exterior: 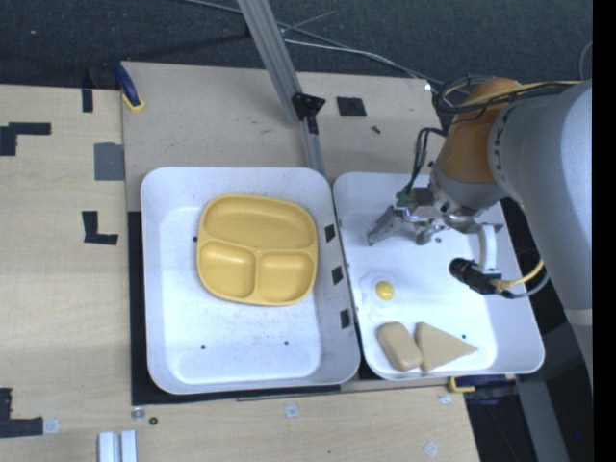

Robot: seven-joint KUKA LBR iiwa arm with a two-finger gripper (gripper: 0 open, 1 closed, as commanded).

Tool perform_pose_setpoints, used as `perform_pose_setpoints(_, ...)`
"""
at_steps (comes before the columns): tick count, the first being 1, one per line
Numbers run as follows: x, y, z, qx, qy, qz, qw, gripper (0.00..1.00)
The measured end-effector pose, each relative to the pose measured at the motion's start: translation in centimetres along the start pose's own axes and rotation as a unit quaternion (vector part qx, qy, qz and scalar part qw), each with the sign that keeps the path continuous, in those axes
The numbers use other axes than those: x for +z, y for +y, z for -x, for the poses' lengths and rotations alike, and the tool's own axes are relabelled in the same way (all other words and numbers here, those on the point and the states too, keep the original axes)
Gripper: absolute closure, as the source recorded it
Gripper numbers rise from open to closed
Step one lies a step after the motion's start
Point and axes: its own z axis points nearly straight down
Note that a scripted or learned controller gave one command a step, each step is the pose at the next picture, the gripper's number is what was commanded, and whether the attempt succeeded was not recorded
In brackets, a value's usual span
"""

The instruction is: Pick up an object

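Below the jaws (409,221), right bin (515,349): small yellow ball (384,291) closest, tan block (397,345) and tan wedge (444,344) further down. Jaws look spread, nothing between them. Yellow tray (258,248) off to their left. Pick not yet done, descent and grasp remain.

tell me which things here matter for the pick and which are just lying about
For the pick:
gripper over the right bin
small yellow ball
tan rounded block
tan wedge
yellow divided plate in the left bin

Lying about:
black tape marks on the bench
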Motion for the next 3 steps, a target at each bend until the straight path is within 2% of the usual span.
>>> perform_pose_setpoints(1, 0.1, 0.1, 0.0, 0.000, 0.000, 0.002, 1.0000, 0.00)
perform_pose_setpoints(2, -1.0, 0.2, 0.1, 0.000, -0.002, 0.005, 1.0000, 1.00)
perform_pose_setpoints(3, -6.1, -0.6, 0.5, 0.001, 0.000, 0.004, 1.0000, 1.00)
